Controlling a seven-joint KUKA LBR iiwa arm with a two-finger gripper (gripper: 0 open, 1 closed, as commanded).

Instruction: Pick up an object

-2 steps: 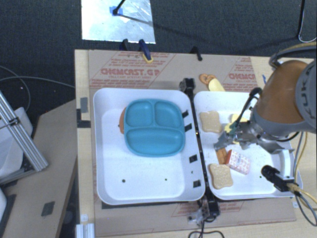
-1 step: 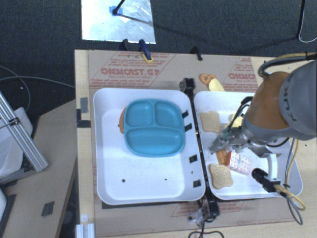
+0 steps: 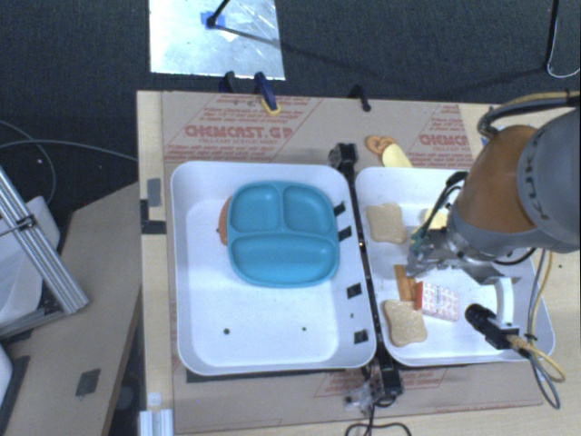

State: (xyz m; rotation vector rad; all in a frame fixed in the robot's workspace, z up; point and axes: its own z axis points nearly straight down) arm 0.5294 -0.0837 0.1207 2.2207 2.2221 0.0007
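Arm (image 3: 517, 189) hangs over right bin (image 3: 472, 354), tool (image 3: 422, 260) low above orange piece (image 3: 406, 286) beside toast (image 3: 405, 323) (grip state unclear), presumably lining up a pick.

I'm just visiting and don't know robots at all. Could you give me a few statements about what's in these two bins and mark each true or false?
1. A blue divided plate lies in the left bin. True.
2. The right bin holds two toast-shaped pieces, one farther from the camera and one nearer. True.
3. The blue plate is stacked on the toast pieces. False: it sits in the other bin, apart from them.
4. The arm hangs over the left bin. False: it is over the right bin.
5. A yellow banana-like toy lies on the bench beyond the right bin. True.
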